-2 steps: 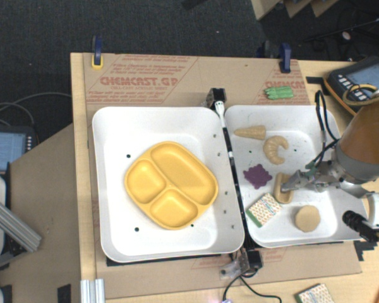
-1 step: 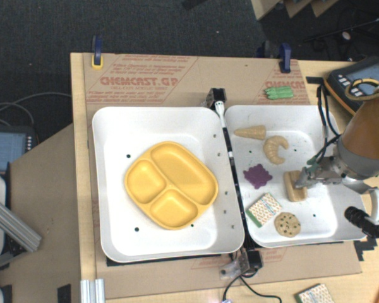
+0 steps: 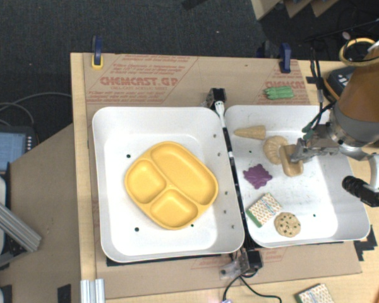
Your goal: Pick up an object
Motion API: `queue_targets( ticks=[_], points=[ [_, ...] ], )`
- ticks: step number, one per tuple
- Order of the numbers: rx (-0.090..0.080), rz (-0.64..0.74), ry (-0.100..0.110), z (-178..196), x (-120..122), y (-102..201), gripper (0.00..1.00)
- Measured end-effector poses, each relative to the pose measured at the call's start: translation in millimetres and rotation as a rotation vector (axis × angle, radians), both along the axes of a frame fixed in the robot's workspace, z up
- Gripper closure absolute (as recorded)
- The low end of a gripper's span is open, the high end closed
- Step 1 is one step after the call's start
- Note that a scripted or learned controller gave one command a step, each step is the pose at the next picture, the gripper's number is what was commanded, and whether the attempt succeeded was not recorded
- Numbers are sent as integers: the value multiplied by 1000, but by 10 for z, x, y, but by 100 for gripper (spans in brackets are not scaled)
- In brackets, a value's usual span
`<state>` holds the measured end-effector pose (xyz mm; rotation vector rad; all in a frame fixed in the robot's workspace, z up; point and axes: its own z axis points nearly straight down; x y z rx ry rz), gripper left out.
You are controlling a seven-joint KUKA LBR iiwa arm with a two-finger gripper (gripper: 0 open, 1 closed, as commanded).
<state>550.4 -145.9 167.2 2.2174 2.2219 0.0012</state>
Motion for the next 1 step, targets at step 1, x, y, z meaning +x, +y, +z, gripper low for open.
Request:
queue_targets(
  ticks=[1],
  points=[
    [1,3,-3,185,397,814,100]
  ],
)
